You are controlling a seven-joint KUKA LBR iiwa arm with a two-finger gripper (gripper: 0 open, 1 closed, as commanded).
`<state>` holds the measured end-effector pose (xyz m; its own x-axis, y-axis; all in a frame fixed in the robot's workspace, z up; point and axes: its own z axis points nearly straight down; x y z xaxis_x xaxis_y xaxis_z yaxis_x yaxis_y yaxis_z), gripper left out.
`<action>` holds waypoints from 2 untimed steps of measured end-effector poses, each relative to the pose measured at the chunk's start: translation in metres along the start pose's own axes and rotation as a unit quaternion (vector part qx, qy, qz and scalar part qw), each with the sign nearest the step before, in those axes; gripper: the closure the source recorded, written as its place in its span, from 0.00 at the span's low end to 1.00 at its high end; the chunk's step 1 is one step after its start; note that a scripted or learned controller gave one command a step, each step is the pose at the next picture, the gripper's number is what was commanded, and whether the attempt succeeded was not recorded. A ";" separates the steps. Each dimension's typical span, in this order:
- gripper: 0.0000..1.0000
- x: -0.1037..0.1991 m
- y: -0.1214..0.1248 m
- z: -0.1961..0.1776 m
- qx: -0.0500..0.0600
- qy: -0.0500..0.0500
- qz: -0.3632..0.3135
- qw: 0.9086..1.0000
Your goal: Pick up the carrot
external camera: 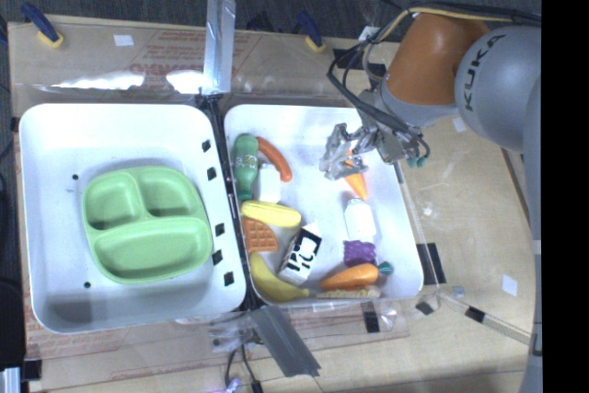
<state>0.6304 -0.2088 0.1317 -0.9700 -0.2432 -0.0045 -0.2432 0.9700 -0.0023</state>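
Note:
A carrot (pixel 351 275), orange with a green top, lies along the front wall of the right bin (pixel 406 214), beside a purple piece (pixel 360 251). My gripper (pixel 346 156) hangs over the upper middle of that bin, well behind the carrot. A small orange cone-shaped piece (pixel 356 186) sits directly under the gripper's tip, touching it or very close; I cannot tell whether it is gripped.
The right bin also holds a green vegetable (pixel 245 163), an orange-red sausage (pixel 275 159), a white piece (pixel 360 220), corn (pixel 271 214), a waffle (pixel 260 237), a banana (pixel 271 284) and a black-and-white box (pixel 301 254). The left bin (pixel 37 225) holds a green divided plate (pixel 144 221).

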 end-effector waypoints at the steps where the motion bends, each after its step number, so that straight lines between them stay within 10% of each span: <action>1: 0.00 0.000 0.000 0.000 0.000 0.000 0.000 1.000; 2: 0.00 -0.001 0.009 0.040 -0.002 0.003 0.044 0.999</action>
<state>0.6294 -0.1996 0.0919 -0.9875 -0.1578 0.0008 -0.1578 0.9875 0.0012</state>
